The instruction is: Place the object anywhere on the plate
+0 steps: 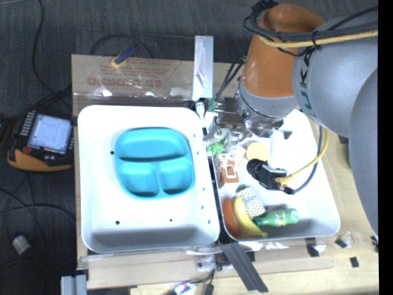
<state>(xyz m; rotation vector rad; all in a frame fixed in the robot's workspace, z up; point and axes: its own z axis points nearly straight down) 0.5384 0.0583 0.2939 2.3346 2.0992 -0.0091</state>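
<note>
A blue plate (153, 161) with three compartments lies in the middle of the left bin (98, 226), with nothing on it. My gripper (228, 126) hangs over the back left corner of the right bin (322, 217), just right of the wall between the bins. Below it lie a small green item (216, 145) and an orange-and-white packet (228, 166). The wrist body hides the gripper's tips, so whether anything is held cannot be seen. A pale yellow disc (258, 149) lies beside the wrist.
At the right bin's front left lie a banana (242, 220), a green bottle (279, 217), an orange round thing (227, 209) and a checkered piece (249, 196). A black cable plug (261, 171) dangles from the arm. A handheld device (46, 137) sits left of the bench.
</note>
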